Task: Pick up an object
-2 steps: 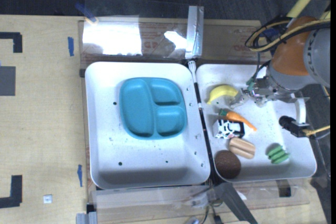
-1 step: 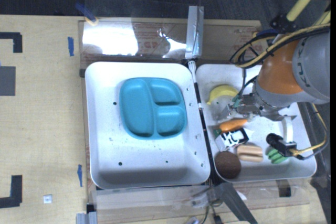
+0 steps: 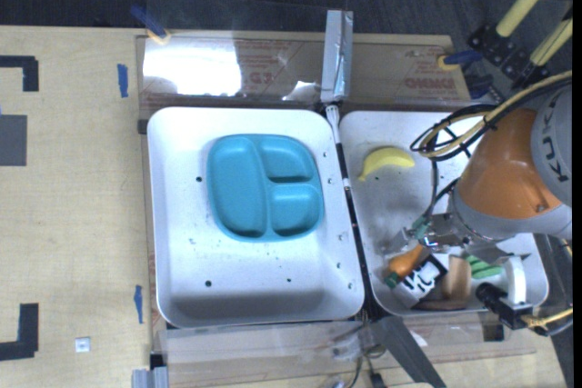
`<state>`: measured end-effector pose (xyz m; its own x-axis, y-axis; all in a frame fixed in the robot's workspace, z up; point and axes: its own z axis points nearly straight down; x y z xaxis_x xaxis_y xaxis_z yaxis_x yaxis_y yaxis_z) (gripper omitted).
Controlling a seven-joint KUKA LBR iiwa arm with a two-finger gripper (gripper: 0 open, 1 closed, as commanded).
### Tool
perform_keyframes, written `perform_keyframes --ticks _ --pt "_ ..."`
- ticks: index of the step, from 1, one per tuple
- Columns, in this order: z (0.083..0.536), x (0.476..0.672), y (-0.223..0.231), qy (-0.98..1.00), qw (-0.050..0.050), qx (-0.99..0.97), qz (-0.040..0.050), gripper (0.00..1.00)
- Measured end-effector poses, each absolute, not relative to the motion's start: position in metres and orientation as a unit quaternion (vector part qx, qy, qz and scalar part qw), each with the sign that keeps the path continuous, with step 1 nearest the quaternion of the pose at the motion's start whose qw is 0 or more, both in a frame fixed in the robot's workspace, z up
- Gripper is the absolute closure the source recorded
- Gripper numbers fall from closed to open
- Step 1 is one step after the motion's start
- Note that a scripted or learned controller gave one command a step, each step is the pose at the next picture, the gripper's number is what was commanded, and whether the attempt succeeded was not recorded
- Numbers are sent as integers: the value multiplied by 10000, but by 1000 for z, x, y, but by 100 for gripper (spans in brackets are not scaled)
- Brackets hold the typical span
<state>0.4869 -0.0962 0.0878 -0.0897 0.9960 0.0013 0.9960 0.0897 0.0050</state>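
End effector (image 3: 427,241), its grip state impossible to tell from above, hangs over crowded clutter (image 3: 427,273) in the right bin (image 3: 400,127), risking a glancing, empty grab.

Arm (image 3: 536,150) enters from the view's right, grey body with the orange band (image 3: 505,173) above the wrist, pitched steeply downward. Gripper (image 3: 427,236) sits low at the arm's left end, its 2 fingers too obscured by the wrist to read their spacing.
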Motion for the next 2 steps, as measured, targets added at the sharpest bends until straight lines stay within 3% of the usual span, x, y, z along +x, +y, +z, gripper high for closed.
perform_keyframes --ticks 1,2 --pt "99 489 -97 7370 50 6758 44 100" --pt "187 540 -42 7236 19 6902 30 100"
